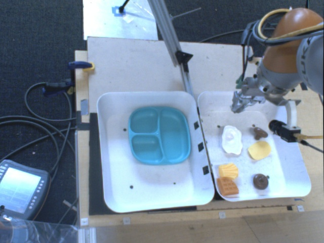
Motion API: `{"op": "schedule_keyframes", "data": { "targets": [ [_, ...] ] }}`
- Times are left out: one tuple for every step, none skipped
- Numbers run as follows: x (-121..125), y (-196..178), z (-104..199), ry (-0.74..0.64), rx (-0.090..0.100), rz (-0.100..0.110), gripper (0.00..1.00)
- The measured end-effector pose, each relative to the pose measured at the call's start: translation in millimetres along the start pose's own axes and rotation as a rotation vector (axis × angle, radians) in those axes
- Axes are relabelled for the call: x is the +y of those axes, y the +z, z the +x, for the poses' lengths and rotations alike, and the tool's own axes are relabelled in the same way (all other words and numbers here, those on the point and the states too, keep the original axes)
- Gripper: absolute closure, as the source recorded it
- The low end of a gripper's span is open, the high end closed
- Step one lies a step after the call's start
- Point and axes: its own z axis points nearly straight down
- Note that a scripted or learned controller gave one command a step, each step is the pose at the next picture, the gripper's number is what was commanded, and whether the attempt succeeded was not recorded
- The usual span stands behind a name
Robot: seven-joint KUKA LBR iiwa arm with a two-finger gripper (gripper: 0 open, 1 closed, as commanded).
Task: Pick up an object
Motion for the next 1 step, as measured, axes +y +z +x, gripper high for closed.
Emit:
{"op": "schedule_keyframes", "data": {
  "targets": [
    [14.5, 6.4, 47.5, -0.001, 0.0, 0.0, 1.0]
  ]
}}
